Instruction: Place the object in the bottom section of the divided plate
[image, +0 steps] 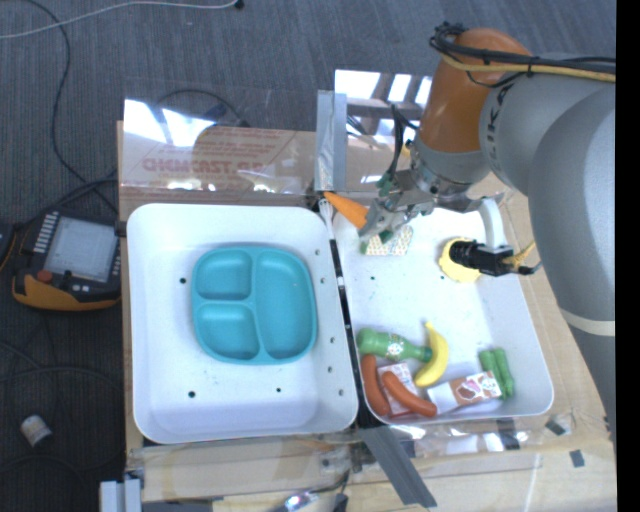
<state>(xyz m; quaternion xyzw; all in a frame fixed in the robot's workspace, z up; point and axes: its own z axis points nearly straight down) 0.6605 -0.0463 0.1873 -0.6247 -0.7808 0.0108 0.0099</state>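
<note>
pincer (385, 225) at right bin's far-left corner, over carrot (347, 209) | grip state: cannot tell | plate (252, 304) empty | risk: carrot wedged against wall, slips

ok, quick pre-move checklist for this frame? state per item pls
1. Divided plate sits flat in the left bin: ok.
2. Plate sections free of objects: ok.
3. Gripper is over the right bin, at its far-left corner: ok.
4. Object held in gripper: cannot tell.
5. Carrot beside the gripper, touching or apart: cannot tell.
6. Banana, hot dog and the rest lie near the front, away from the gripper: ok.
</note>
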